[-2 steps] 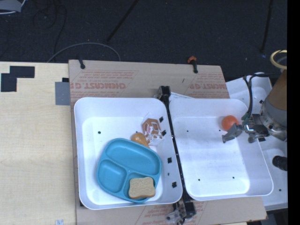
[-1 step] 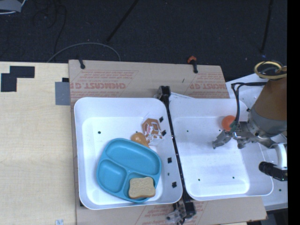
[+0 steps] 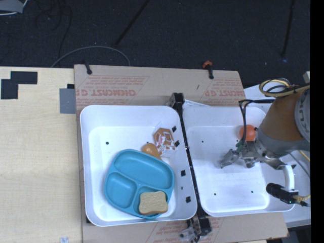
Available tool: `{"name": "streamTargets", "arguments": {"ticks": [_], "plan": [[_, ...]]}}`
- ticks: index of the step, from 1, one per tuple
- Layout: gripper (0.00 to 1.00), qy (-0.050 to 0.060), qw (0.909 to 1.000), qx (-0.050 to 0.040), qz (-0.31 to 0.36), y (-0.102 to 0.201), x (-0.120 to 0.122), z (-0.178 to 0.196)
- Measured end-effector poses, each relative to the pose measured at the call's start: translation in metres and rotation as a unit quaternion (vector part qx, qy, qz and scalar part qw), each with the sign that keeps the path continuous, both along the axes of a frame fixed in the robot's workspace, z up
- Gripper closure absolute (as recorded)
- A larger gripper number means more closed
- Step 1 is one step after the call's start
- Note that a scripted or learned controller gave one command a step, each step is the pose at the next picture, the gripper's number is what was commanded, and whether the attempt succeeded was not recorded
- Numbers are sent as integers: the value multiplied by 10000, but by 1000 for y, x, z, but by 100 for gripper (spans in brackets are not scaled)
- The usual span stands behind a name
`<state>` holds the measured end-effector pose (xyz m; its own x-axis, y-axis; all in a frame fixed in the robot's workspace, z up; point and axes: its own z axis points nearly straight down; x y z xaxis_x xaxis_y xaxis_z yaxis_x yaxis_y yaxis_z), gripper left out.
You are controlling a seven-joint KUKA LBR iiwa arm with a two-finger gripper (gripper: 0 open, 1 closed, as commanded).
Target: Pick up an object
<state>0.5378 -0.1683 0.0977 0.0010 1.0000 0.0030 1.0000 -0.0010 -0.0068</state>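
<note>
A single camera hangs above the bench [image 3: 35,151] and looks down at a slant, far enough off to take in both white bins whole. The left bin [image 3: 93,130] sits near the middle of the frame and the right bin [image 3: 223,120] just beside it toward the right. The bench's far edge runs across the upper part, with dark floor [image 3: 167,24] beyond it. The arm [image 3: 286,123] enters from the right side over the right bin.

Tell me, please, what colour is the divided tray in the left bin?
Light blue tray, seen in the camera view.
</note>
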Motion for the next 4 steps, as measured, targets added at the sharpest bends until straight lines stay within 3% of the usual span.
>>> {"name": "streamTargets", "arguments": {"ticks": [1,2,4], "plan": [[0,-10,10000,-6,-3,1,-1,-11],[100,-16,10000,-7,-22,-1,0,1],[100,-49,10000,-18,16,6,9,121]]}}
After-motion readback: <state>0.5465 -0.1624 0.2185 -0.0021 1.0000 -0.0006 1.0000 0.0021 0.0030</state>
